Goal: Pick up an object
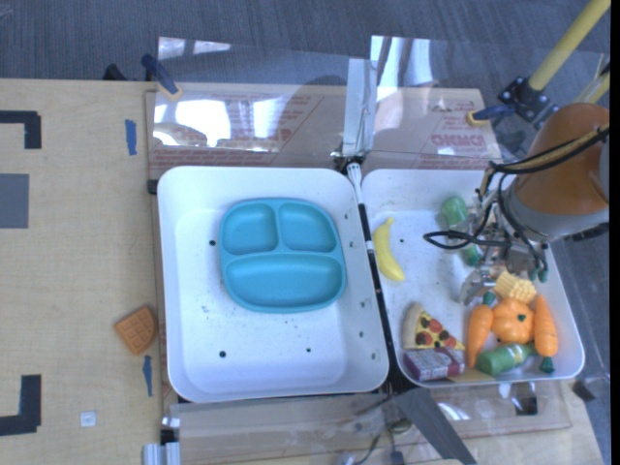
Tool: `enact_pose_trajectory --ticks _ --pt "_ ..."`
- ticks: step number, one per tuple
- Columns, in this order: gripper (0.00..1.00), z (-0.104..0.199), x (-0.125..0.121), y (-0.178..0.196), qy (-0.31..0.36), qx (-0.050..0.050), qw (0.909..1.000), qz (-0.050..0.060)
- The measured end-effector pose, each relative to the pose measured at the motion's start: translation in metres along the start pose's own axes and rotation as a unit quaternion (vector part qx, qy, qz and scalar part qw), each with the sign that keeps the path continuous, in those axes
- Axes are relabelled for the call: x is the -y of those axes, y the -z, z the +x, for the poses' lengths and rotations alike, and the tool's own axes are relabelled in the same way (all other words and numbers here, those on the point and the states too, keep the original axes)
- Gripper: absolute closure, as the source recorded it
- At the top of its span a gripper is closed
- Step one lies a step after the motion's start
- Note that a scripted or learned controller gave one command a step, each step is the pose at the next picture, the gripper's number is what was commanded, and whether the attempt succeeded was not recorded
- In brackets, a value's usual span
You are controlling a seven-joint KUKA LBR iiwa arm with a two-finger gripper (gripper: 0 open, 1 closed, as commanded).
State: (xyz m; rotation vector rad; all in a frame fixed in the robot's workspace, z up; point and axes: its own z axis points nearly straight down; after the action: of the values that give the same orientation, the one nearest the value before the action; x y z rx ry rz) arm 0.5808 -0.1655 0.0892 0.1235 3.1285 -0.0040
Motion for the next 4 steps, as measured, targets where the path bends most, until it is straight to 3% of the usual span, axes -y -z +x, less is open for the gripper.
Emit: enact_pose_trajectory --ticks 1,2,3,4 --pt "1.00 -0.005 -0.001 0.013 0.001 0.008 1.0000 0.001" --pt "0.00 -0.004 -0.001 0.012 0.001 0.005 1.0000 0.000" --pt "0.00 -0.028 -0.058 0.000 0.021 0.002 0.9998 -0.002" --pt "0.00 0.024 0.014 0.000 -0.030 0.000 0.9995 0.000"
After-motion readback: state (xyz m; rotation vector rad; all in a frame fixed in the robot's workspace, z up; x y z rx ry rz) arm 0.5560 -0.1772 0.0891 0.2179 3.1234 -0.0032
